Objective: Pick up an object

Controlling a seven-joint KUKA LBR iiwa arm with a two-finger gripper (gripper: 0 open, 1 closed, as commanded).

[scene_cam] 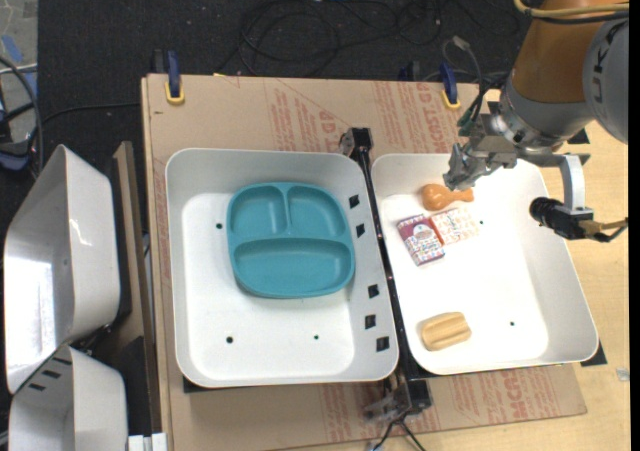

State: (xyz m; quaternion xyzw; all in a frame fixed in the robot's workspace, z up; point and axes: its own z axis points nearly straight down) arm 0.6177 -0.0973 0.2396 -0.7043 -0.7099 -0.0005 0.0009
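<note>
Right bin taken as reference. Gripper hangs low over its far left part, tips just beside a small orange object (possibly touching it; the angle is poor). Cannot tell whether the tool is open or closed. Nothing visibly held. Just nearer than the orange object lie a purple-and-white packet and a pale card, side by side. A tan bun-like object lies near the bin's near edge. Left of the bin, the neighbouring bin holds a teal divided plate.
</note>
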